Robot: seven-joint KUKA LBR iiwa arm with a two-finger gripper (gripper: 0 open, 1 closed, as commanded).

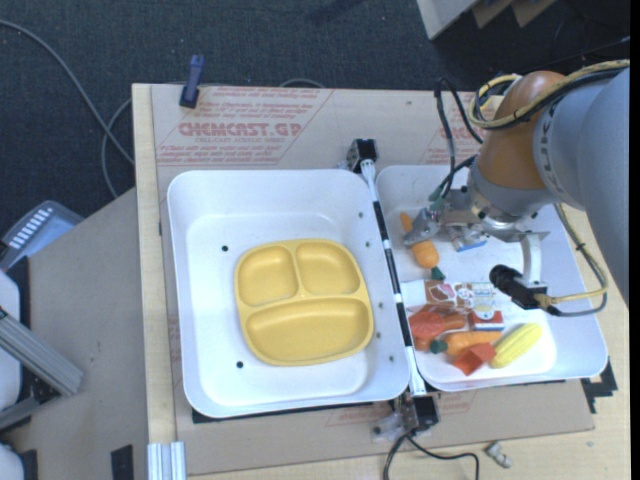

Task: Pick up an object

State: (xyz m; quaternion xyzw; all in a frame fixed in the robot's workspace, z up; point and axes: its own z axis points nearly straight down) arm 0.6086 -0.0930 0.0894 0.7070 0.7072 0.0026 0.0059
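My gripper (438, 224) hangs low over the upper left part of the right bin (570, 268), under the orange-banded wrist. A small orange piece (408, 222) lies just to its left, and a round orange toy (427, 254) just below it. Nothing shows as held by it. Lower in the same bin lie a white and red packet (466, 296), a red-orange toy food (434, 323), an orange pepper-like piece (471, 343) and a yellow corn cob (517, 345).
The left bin (200, 218) holds a yellow divided plate (302, 300). A black clamp (362, 152) sits at the top of the wall between the bins. Cables (560, 303) loop over the right bin's right side. A blue object (191, 79) lies on the cardboard behind.
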